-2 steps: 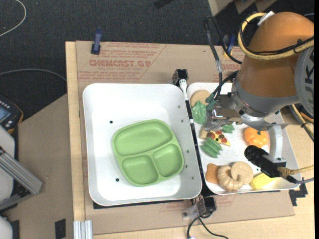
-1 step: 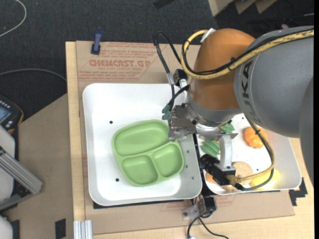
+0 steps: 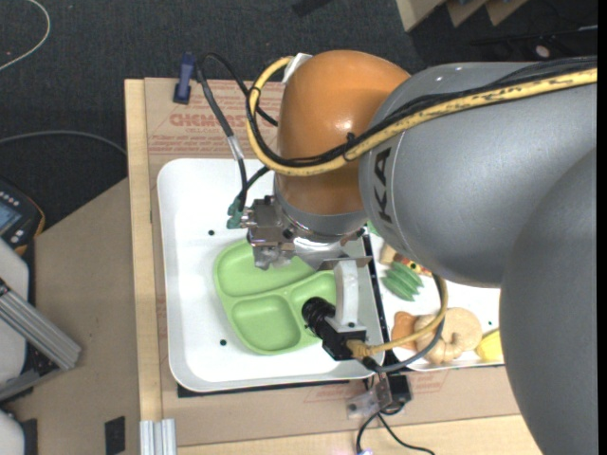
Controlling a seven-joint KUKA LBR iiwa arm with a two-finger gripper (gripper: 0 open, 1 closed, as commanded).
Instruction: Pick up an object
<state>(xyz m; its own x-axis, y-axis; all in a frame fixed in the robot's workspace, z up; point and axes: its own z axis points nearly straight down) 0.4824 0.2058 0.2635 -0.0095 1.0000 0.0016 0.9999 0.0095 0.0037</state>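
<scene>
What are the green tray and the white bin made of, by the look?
Green tray: likely moulded plastic, smooth with a soft sheen; rounded compartment walls and an even pale green colour suggest it. White bin: probably plastic too, a uniform white surface with a rounded, raised rim. The view alone can't rule out coated material for either.

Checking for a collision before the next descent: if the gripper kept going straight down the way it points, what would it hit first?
Most likely the green divided tray lying in the left white bin; the gripper hangs directly over it, though the arm hides the gap and the depth is unclear.
</scene>
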